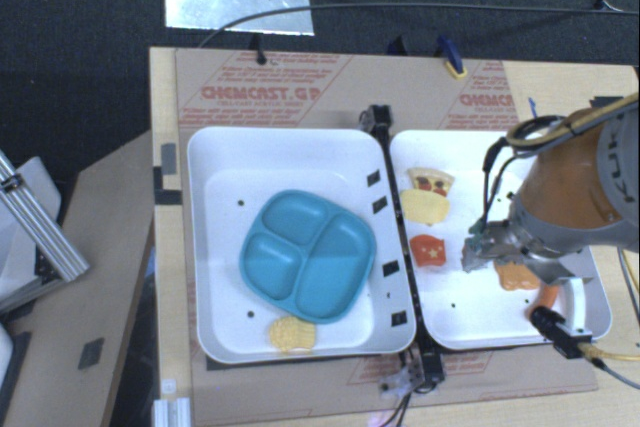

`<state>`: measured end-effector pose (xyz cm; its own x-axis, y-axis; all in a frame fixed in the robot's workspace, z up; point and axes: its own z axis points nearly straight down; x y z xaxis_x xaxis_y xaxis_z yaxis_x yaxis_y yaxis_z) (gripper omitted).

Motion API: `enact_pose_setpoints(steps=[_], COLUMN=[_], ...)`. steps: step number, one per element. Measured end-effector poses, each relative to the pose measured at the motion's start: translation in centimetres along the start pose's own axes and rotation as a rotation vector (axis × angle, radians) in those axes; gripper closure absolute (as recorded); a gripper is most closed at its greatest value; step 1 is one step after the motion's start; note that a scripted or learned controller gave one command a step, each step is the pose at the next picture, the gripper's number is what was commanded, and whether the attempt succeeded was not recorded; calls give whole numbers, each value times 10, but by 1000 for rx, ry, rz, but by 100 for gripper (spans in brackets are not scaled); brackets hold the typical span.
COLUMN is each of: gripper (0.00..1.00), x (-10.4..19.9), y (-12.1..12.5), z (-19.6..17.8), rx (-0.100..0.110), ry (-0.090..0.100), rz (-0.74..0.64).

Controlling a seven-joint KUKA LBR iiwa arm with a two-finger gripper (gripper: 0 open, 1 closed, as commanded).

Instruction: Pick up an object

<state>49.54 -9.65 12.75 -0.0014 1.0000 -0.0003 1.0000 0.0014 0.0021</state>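
My gripper point(483, 251) is down in the right bin point(470, 330), just right of a red toy piece point(428, 250). An orange piece point(518, 276) lies right beside and below the gripper, partly under the wrist. Further back in the same bin a pale yellow piece point(425, 207) lies below a pizza-slice toy point(431, 181). The arm's grey and orange body point(570, 190) covers the right part of that bin. Nothing shows between the fingers.
The left bin point(215, 165) holds a blue divided plate point(307, 255) and a yellow corn-like toy point(292, 334) near its front wall. A black divider point(395, 225) runs between the bins. Cables loop over the arm at the right.
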Motion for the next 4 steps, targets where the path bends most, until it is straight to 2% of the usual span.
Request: enact_pose_setpoints(steps=[2,3,4], gripper=[100,100,100], x=[0,0,52], y=[-3,-2,8], z=[-127,-152,-130], rx=[-6,-3,1], ry=[-1,-1,2], rz=[-3,-4,-8])
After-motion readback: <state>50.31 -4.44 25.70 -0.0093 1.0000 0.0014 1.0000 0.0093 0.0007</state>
